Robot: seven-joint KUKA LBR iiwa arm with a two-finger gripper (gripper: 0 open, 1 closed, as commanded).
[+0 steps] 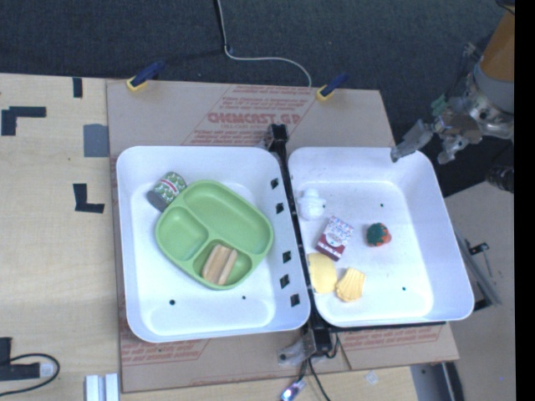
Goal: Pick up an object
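My gripper (428, 150) hangs open above the far right corner of the right bin (435, 249), with nothing between its fingers. Lower in that bin lie a small red and white carton (335, 236), a red round fruit with a green top (379, 235), two yellow pieces (321, 272) (350, 285) and a small white object (311, 205). All of them sit apart from the gripper, toward the bin's near left.
The left bin (142, 291) holds a green divided plate (242, 211) with a bun-like item (219, 264) in one section, and a grey-green packet (167, 190) at the plate's far left. A black divider (288, 224) runs between the bins. A white cable (251, 57) crosses the cardboard behind.
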